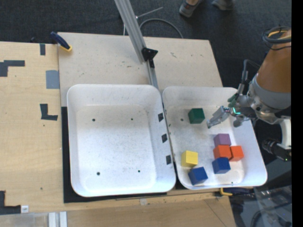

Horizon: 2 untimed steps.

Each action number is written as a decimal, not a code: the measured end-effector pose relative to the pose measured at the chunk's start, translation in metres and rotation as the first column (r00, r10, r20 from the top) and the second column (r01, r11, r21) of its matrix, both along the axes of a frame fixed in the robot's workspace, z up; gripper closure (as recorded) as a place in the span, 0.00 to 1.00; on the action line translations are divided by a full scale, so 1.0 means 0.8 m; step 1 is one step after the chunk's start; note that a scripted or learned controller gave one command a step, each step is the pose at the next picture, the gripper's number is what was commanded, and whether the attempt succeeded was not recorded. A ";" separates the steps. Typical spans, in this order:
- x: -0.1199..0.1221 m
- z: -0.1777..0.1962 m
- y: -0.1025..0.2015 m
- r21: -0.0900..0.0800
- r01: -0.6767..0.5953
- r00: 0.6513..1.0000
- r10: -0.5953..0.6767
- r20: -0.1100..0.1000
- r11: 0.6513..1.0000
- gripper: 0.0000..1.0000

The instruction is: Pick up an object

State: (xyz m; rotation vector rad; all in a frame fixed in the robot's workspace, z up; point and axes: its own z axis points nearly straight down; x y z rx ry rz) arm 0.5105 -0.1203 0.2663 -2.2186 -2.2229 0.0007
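Note:
The right bin [246,174] holds several small cubes. A green cube [196,115] lies near its upper middle. A purple cube [222,139] sits above two orange cubes [228,152]. Two blue cubes [221,165] [198,175] and a yellow cube [190,158] lie toward the front. My gripper [218,117] hangs over the bin just right of the green cube and above the purple one. Its fingers stand apart with nothing between them.
The left bin [75,126] stands beside the right one, sharing a middle rim. A slanted metal bar [134,25] crosses the back of the bench. The arm's orange and grey wrist [274,79] looms at the right edge.

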 end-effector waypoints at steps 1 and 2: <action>0.000 -0.062 0.013 0.000 0.001 1.000 -0.001 -0.005 1.000 0.00; 0.009 -0.124 0.020 0.000 0.001 1.000 -0.001 -0.006 1.000 0.00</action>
